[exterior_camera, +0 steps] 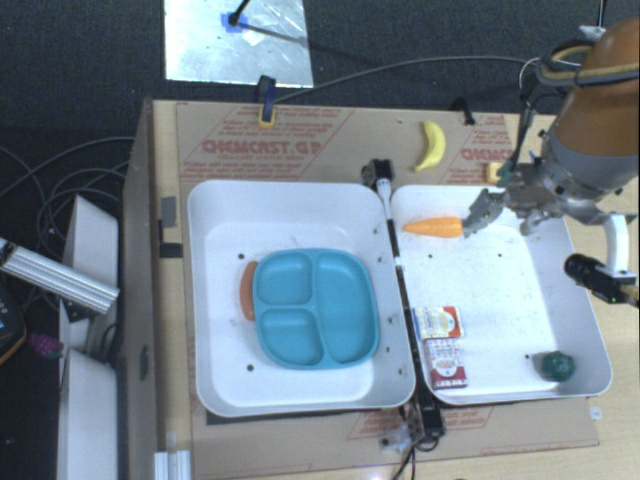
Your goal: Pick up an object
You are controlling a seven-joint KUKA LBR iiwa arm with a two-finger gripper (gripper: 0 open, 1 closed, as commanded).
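The claw hangs over the back of the right bin, its dark fingers pointing left and down toward the carrot. One fingertip sits just beside the carrot's right end; whether they touch cannot be told, nor whether the fingers are spread or closed, and nothing is seen held between them. The carrot lies flat along the bin's rear part, its left tip near the divider where the two bins meet. Ahead of it the bin floor is open white, until a red-and-white packet lying against the left wall near the front, and a dark green ball in the front right corner. The grey arm with its orange band comes in over the right rim.

The left bin holds a blue divided plate in its middle, with an orange sausage-like piece touching the plate's left edge; free floor runs around all sides. Behind the bins, on the cardboard sheet, lies a banana. Dark carpet and cables surround the bench.
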